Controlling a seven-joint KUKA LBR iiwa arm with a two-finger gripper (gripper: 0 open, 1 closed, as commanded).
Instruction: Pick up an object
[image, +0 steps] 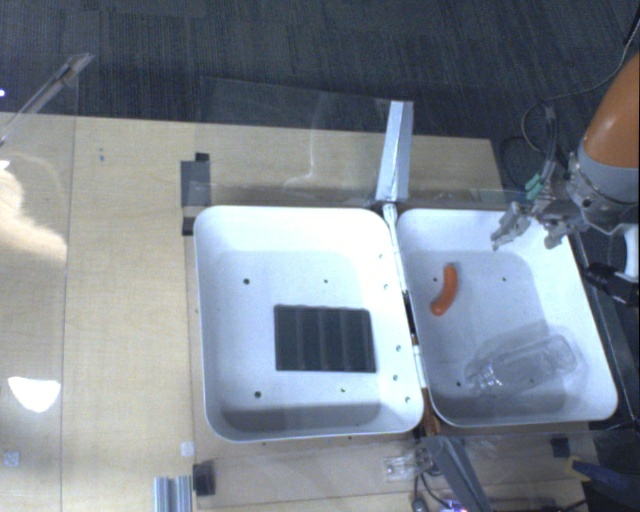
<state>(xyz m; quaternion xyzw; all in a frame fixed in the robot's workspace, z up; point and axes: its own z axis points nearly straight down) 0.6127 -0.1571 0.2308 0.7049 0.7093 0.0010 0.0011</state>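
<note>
Clear plastic bottle (522, 364) lies in right white bin (590, 345), long axis approx left-right. Small orange curved sausage-shaped piece (445, 290) sits up-left of it — long axis near vertical. Two-finger gripper (528, 226) hovers at bin's top edge, fingers apart, holding nothing.

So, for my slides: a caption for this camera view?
Open gripper above right bin holding an orange sausage and clear bottle.

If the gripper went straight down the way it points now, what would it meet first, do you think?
Probably the bare floor of the right bin near its far rim. The gripper points there, with the orange sausage off to its left and the clear bottle nearer the camera. Depth is hard to judge.
</note>
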